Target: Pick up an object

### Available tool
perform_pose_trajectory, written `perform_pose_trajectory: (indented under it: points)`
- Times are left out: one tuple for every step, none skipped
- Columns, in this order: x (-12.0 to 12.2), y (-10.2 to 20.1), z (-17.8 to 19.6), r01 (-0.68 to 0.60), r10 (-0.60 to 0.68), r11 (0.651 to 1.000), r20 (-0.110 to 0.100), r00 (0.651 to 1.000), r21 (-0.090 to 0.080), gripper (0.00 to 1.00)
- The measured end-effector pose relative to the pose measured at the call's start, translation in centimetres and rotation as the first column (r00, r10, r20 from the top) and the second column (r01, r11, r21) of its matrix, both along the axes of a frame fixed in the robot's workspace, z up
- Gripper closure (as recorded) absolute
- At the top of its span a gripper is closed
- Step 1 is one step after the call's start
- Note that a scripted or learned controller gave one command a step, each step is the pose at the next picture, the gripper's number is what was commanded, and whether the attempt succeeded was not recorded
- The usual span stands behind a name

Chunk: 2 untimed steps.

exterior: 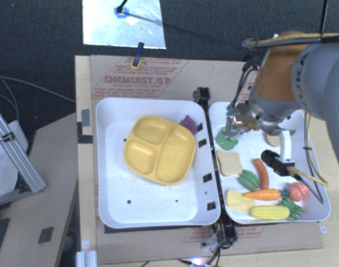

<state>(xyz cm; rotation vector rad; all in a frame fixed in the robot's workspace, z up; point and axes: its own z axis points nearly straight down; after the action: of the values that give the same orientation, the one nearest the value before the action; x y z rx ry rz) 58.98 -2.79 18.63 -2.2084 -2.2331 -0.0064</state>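
Observation:
My gripper (231, 131) hangs low over the far left part of the right bin (319, 202), directly above a flat green piece (226, 143) and touching or nearly touching it. Just in front of that lies a slice of toast (229, 163). Further toward the near edge are a green pepper-like piece (248, 179), a red sausage (261, 171), a carrot (262, 194), a yellow wedge (239, 200), a corn cob (269, 212) and a pink fruit (298, 191).
The left bin (111, 204) holds a yellow divided plate (160, 149) with a small purple item (188, 123) at its far right edge. The grey arm with its orange band (280, 65) covers the right bin's far side.

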Motion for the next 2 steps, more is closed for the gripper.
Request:
perform_pose_trajectory:
  points:
    - [-4.1, -0.5, 13.0, 0.006, -0.006, 1.0, 0.013, 1.0, -0.003, 1.0]
    - [-10.6, -5.8, 12.1, 0.016, -0.016, 1.0, -0.002, 1.0, -0.005, 1.0]
